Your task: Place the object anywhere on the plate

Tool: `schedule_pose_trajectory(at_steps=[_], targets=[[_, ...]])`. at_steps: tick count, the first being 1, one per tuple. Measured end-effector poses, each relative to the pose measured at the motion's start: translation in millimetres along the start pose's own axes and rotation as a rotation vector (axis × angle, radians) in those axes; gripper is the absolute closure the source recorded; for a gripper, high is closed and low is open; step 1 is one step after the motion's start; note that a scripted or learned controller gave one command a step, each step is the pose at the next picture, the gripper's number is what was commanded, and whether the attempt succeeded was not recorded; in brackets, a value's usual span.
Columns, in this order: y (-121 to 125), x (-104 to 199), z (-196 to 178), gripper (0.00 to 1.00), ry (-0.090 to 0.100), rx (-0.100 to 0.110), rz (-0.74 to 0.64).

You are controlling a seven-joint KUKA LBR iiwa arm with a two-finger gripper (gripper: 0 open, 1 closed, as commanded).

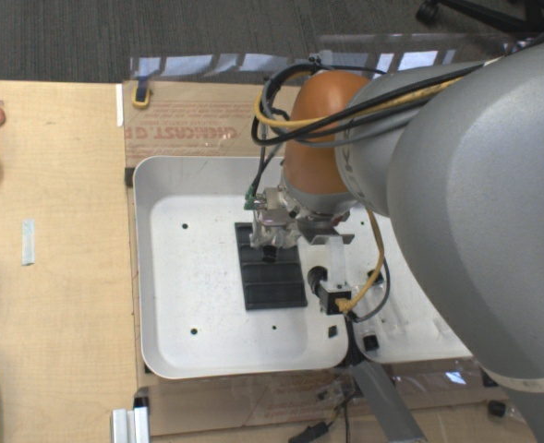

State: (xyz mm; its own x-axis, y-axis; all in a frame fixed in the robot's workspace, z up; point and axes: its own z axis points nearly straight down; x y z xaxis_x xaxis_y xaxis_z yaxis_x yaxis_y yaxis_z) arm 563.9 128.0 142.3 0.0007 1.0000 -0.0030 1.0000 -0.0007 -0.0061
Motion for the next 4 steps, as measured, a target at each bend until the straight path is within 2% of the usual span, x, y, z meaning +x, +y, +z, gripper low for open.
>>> schedule_pose_trajectory(at_steps=[1,2,3,4], targets=[[47,-9,-120,1.0,-0.001,-0.004,-0.24],[82,39,-90,1.0,-0.001,-0.006,-0.474],[87,87,-84,1.0,-0.002,-0.008,-0.936],[74,91,50,1.0,-0.002,-0.008,-1.077]])
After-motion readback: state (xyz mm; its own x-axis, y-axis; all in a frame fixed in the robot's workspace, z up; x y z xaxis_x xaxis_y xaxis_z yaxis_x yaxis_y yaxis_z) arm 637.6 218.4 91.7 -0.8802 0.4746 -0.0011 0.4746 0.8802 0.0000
